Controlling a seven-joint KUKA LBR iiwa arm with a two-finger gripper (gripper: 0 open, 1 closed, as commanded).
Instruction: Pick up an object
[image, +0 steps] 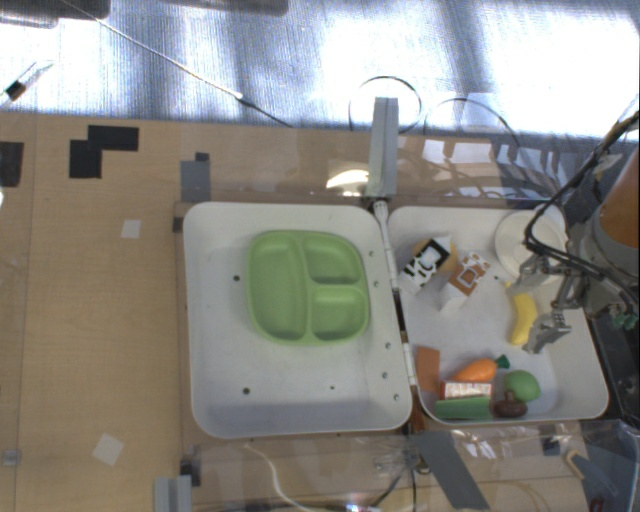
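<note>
My gripper (541, 301) hangs over the right side of the right bin (470, 330), with its two fingers spread and nothing between them. A yellow banana (522, 318) lies on the bin floor just left of the fingers, close to them; whether they touch it I cannot tell. Farther left stand a black-and-white carton (428, 262) and a brown-and-white box (468, 272). Along the bin's front edge lie an orange carrot (478, 369), a green round fruit (522, 384), a small brown piece (510, 405) and a green block (462, 408).
A white plate (515, 240) rests at the back of the right bin, partly behind the arm's cables. The left bin (215, 380) holds a green divided plate (308, 287). A grey post (384, 150) stands behind the two bins.
</note>
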